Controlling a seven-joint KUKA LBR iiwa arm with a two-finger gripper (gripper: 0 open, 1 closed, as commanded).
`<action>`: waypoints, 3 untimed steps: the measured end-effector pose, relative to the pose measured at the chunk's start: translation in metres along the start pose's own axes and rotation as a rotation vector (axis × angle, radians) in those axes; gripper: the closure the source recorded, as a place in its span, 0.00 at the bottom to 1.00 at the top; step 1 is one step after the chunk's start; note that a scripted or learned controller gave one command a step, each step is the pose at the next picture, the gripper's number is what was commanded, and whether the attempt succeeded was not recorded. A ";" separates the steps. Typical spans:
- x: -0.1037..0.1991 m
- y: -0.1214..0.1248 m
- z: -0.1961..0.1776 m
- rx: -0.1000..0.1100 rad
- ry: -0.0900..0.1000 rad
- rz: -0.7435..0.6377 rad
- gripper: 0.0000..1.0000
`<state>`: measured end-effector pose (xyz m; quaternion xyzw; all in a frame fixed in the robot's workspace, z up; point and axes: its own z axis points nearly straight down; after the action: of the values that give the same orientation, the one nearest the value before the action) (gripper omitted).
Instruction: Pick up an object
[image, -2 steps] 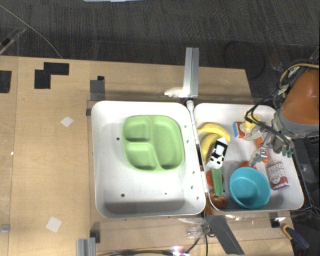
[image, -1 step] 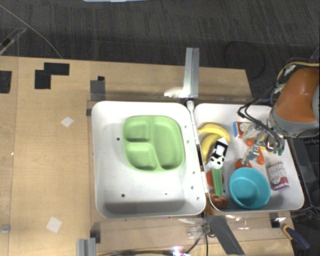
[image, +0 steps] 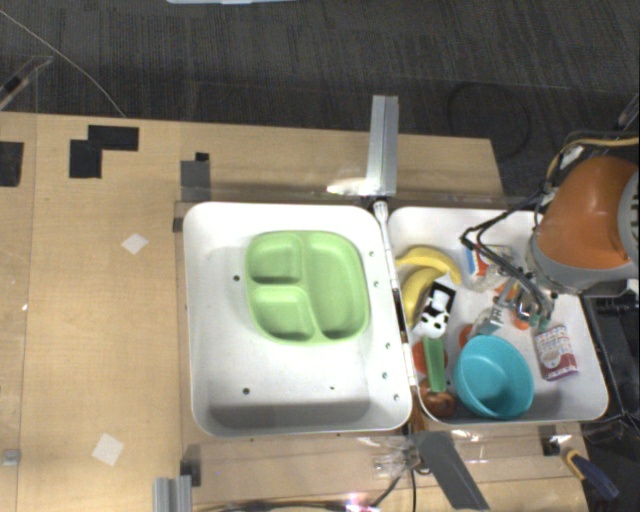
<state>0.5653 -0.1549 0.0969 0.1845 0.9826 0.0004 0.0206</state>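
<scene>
Reaching into the right white bin (image: 598, 400), the gripper (image: 512, 305) hangs above the round teal plastic bowl (image: 492, 376), which lies just below-left of it beside a yellow banana (image: 422, 272); whether its fingers are parted cannot be told. A small red-and-white packet (image: 556, 352) carries print too fine to read.

On your surface (image: 90, 330) two bins sit side by side. The left bin (image: 215, 390) holds a divided tray (image: 305, 285) near its centre. In the right bin (image: 590, 395), the banana (image: 425, 268) lies at 10 o'clock, the bowl (image: 493, 375) at 6, a packet (image: 555, 352) at 3 of the bowl.
</scene>
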 end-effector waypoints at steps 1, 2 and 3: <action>0.067 0.034 -0.002 -0.004 0.010 -0.030 0.00; 0.086 0.035 -0.002 0.001 0.002 0.088 0.00; 0.033 -0.026 -0.078 0.008 0.023 0.013 0.00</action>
<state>0.5220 -0.1668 0.1737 0.1910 0.9815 -0.0015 0.0084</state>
